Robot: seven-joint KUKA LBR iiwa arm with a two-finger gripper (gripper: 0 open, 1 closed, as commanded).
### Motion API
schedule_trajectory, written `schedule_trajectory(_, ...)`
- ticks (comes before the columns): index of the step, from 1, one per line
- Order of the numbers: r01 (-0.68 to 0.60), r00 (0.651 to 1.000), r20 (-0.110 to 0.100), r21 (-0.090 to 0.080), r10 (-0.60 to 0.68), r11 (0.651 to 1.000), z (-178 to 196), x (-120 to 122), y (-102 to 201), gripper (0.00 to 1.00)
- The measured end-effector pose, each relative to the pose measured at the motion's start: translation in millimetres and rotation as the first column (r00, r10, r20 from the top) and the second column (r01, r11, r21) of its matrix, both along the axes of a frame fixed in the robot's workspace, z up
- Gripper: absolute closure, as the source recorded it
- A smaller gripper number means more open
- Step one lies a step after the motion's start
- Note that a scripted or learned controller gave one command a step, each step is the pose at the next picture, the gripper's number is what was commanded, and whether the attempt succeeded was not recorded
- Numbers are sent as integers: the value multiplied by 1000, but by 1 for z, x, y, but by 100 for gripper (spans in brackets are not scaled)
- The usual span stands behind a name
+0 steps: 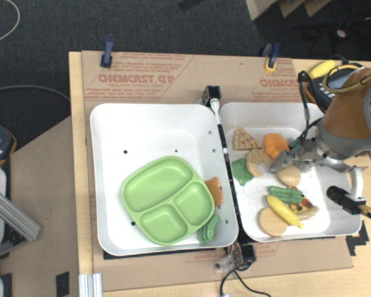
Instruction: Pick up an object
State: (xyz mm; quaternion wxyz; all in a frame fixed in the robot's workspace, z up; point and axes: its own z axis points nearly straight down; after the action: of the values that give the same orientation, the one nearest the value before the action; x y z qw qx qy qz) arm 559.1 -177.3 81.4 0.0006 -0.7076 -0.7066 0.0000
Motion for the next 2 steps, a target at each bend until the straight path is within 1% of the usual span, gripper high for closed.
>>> schedule_trajectory(1,0,1000,5,-3,0,1000,14,2,0,100)
schedule_trajectory(2,-11,1000,11,1,11,1000,107,14,86,100)
